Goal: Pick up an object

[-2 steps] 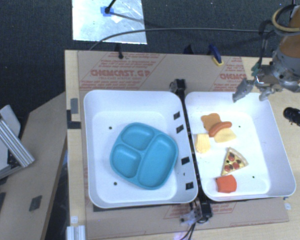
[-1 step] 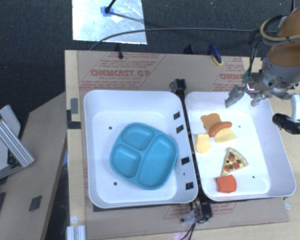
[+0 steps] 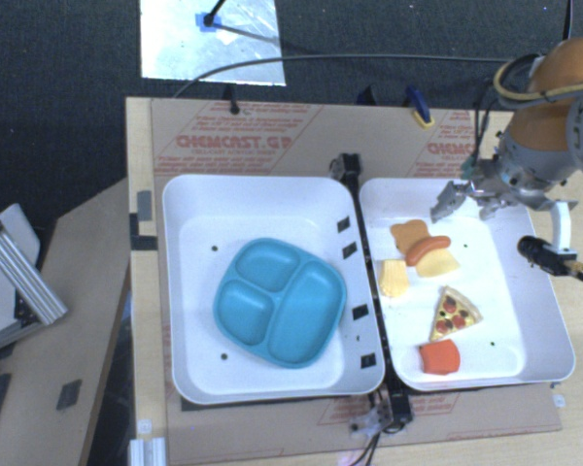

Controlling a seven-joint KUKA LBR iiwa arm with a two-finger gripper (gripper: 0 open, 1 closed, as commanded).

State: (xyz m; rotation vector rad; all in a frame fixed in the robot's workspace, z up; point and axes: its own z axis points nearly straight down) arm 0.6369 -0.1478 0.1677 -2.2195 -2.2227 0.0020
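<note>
My gripper (image 3: 466, 205) hangs over the far part of the right bin (image 3: 510, 294), its two fingers spread open with nothing between them. Just in front of it and to the left lie a red sausage (image 3: 428, 249) on a pale yellow piece, with an orange piece (image 3: 407, 231) touching it. A yellow cheese wedge (image 3: 394, 280) lies by the bin's left wall. Nearer the front are a pizza slice (image 3: 455, 314) and a red-orange block (image 3: 440, 357).
The left bin (image 3: 199, 236) holds a blue divided plate (image 3: 280, 302). A black ridge with clips (image 3: 361, 280) separates the two bins. The arm's orange-banded wrist (image 3: 554, 85) rises at the far right.
</note>
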